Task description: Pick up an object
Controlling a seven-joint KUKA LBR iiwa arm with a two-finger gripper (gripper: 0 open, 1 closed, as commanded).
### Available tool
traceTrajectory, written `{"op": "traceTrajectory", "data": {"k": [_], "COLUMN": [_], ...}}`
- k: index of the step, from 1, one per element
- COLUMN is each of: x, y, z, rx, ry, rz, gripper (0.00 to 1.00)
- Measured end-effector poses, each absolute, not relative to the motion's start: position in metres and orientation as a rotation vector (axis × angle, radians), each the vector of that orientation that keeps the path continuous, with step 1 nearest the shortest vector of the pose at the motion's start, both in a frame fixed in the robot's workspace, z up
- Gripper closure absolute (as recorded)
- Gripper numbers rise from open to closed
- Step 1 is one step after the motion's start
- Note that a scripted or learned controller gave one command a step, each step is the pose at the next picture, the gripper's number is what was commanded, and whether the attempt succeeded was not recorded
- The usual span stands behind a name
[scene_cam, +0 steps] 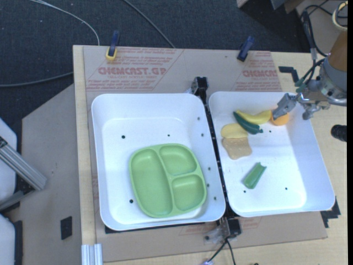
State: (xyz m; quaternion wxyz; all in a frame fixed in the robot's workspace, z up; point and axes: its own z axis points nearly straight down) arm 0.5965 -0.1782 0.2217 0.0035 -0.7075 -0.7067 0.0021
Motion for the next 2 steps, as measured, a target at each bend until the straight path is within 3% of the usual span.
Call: {"op": "traceTrajectory", "data": {"k": [1, 2], "x": [0.598, 0.598], "y": [-0.178, -0.178], "z": [0.225, 0.164], "rx": [-2.220, -2.219], "ry": [-2.220, -2.218], "rz": [0.001, 0.003], "gripper": [0.00, 0.00]}}
